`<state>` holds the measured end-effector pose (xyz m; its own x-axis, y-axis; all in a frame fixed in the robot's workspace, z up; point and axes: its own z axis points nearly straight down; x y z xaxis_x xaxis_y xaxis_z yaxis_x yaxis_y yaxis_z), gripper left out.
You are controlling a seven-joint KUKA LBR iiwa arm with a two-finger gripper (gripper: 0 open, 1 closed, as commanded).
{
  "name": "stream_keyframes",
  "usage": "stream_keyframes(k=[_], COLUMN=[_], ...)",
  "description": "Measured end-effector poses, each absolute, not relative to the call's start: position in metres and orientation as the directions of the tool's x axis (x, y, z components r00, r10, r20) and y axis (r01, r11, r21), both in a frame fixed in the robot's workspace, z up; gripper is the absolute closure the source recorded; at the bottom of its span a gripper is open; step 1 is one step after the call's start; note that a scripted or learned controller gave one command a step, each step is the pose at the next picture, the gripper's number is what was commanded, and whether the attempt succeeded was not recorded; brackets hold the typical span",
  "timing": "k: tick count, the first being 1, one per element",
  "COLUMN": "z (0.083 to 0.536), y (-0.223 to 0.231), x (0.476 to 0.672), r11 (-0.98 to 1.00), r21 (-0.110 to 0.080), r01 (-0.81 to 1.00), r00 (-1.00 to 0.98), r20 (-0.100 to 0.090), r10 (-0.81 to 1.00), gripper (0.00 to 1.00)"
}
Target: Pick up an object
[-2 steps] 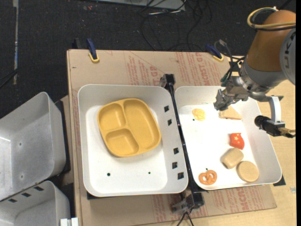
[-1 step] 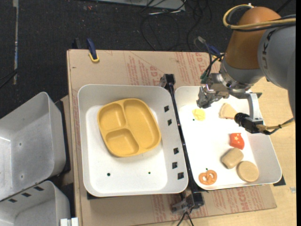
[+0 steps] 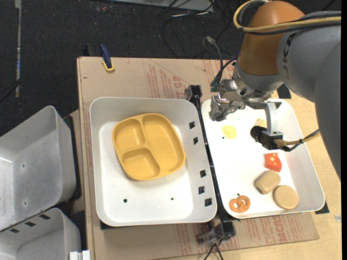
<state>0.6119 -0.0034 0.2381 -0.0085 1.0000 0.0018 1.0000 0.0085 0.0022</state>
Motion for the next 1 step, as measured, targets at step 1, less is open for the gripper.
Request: stream_keyframes(k=[1], z=[0.2257], y=[0.0530], x=[0.6079], r11=[0.008], r21=[-0.002], r01=[1.000], r00=[-0.008], r20=[0.002], r10=[1.000], gripper=[1.00])
